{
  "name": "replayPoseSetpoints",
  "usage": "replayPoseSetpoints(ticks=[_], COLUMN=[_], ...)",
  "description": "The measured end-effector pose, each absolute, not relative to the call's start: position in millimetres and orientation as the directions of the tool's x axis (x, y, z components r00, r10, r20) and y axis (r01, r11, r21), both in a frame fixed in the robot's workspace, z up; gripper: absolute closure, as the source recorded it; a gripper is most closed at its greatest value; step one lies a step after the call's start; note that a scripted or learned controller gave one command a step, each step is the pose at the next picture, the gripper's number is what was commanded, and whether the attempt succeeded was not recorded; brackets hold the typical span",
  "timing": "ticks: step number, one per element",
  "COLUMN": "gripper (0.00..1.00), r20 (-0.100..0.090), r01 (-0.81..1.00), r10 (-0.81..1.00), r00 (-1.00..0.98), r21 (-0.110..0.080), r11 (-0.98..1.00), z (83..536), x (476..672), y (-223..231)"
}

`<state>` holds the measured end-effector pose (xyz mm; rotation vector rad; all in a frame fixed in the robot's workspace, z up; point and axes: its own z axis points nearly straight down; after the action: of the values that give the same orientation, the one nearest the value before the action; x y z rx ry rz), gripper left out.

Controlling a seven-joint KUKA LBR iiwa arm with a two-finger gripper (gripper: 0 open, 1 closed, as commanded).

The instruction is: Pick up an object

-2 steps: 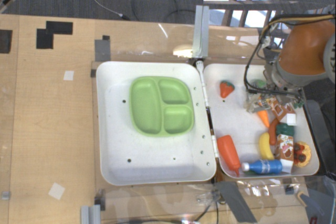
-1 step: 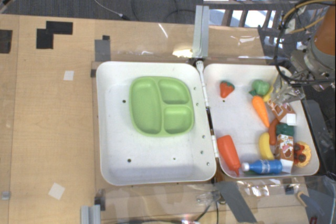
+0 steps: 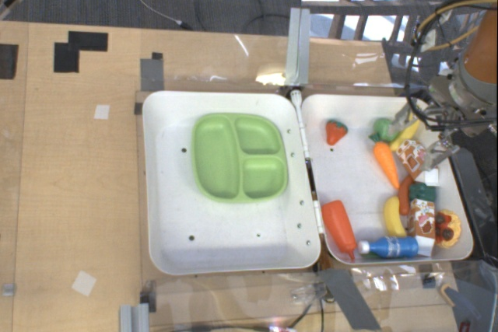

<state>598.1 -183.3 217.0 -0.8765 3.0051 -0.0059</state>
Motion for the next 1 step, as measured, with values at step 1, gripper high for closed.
replayPoseSetpoints(ticks=[1], gripper=[0.00], r20=[-0.002], r01=[-0.433], r10=[-0.433], r00=[-0.901], r21=[0.002], r11=[0.901], z=[92.5], x=[560.8], y=[-192.9])
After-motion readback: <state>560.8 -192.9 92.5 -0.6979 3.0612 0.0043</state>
